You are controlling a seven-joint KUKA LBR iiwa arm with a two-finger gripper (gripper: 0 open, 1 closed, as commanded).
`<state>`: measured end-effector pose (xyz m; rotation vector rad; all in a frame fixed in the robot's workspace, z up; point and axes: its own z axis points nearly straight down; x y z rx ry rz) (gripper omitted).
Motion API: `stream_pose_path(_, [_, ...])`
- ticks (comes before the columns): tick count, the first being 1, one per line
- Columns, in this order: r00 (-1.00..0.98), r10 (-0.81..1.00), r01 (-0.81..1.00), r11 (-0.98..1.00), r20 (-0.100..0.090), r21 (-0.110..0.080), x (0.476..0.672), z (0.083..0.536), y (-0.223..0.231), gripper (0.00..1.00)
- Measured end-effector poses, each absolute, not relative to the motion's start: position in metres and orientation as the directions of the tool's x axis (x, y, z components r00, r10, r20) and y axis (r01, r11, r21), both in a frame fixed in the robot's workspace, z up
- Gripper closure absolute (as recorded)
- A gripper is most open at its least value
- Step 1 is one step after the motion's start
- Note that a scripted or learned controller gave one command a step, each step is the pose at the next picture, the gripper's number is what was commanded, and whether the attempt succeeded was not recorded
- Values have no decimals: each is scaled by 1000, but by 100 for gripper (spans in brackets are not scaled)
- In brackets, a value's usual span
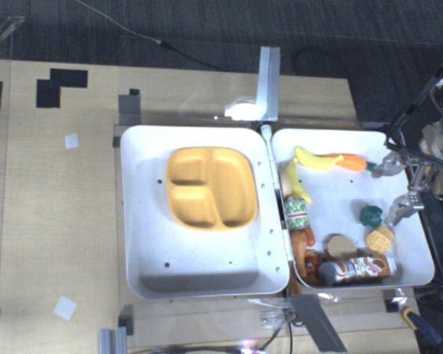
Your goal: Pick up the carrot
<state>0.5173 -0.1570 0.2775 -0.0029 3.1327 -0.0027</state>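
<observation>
The carrot (pixel 347 162) is orange with a green top and lies near the far wall of the right bin (pixel 413 271), its thin end touching a yellow banana (pixel 316 160). My gripper (pixel 394 189) hovers at the bin's right side, just right of the carrot's green end. Its two metal fingers (pixel 387 169) stand apart, open, with nothing between them.
The right bin also holds a dark green item (pixel 370 214), a corn piece (pixel 380 237), a brown-labelled bottle (pixel 354 269), a tan bread piece (pixel 340 245) and a green-labelled can (pixel 296 212) along the left wall. A yellow divided plate (pixel 210 186) lies in the left bin (pixel 144 271).
</observation>
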Motion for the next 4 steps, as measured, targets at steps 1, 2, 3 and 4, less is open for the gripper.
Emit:
stream_pose_path(1, [-1000, -17, -17, 1000, -3, 1, 614, 195, -153, 0])
stream_pose_path(2, [-999, 46, 46, 999, -1, 2, 661, 99, -177, 0])
stream_pose_path(3, [-989, -149, -149, 989, -5, -2, 665, 88, -133, 0])
stream_pose_path(4, [-988, -154, -154, 988, -23, -8, 670, 104, -132, 100])
